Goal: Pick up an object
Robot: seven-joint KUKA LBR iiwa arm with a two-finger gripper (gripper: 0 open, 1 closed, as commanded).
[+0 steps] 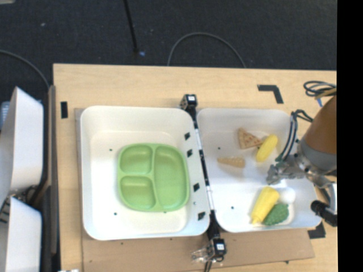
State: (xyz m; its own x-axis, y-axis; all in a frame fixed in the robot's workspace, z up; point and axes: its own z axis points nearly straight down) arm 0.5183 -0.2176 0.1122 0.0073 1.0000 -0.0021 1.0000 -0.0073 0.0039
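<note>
Now we see the gripper [276, 173] over the right bin [227, 123], near the desk's right edge. The yellow corn [265, 203] lies just toward the front edge (long axis slanting front-left); finger spread we cannot tell.

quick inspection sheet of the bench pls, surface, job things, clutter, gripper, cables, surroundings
surface: wooden bench bearing left bin and right bin, side by side
job's things: in right bin, corn cob touching green broccoli-like piece; yellow piece; two tan pieces
clutter: green divided plate in left bin
grippers: gripper over right bin, nothing visibly held
cables: black cables on floor; cable at bench's right edge
surroundings: dark carpet; white boxes at left
</note>
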